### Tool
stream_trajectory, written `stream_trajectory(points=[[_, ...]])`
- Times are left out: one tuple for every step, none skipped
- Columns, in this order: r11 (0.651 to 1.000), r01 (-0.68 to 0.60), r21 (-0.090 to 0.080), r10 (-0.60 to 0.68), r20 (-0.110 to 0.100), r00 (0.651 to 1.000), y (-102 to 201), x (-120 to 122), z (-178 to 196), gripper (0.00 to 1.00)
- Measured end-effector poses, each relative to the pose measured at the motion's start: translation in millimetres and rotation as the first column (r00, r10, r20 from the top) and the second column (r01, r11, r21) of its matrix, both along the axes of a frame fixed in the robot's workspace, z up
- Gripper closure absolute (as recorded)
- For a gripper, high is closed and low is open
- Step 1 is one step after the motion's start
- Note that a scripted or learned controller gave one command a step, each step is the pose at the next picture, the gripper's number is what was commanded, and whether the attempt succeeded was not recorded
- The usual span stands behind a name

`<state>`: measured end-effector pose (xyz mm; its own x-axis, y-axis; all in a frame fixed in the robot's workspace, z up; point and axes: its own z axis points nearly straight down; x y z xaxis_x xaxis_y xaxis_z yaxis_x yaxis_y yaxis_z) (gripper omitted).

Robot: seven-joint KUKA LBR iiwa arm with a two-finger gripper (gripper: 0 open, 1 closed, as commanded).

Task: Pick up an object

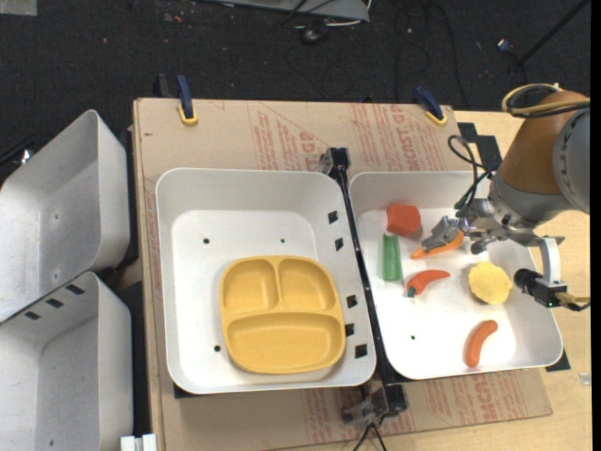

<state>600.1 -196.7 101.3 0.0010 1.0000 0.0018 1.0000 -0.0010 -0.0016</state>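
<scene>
Gripper (449, 238) is seen low in the right bin (540, 350), its fingers closed about the carrot (439, 245), which lies between them at the bin's centre, toward 12 o'clock. From the carrot, the red block (404, 219) is found at 10 o'clock, the green stick (391, 256) at 8 o'clock, the red pepper (427, 281) at 6 o'clock, the yellow lump (489, 284) at 4 o'clock and the sausage (480, 342) farther off at 5 o'clock. The yellow tray (281, 327) is set in the left bin (174, 195). The carrot is judged a light, stiff plastic toy with a smooth, tapering skin that may slip; a hold across its thicker middle is advised.
</scene>
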Motion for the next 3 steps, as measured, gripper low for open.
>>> stream_trajectory(points=[[1.000, -0.002, -0.002, 0.002, 0.001, 1.000, 0, 0, -9, 0.00], [1.000, -0.002, -0.003, 0.002, 0.003, 1.000, 1, 1, 2, 1.00], [1.000, -0.003, -0.004, 0.003, 0.008, 1.000, -2, 7, 64, 1.00]])
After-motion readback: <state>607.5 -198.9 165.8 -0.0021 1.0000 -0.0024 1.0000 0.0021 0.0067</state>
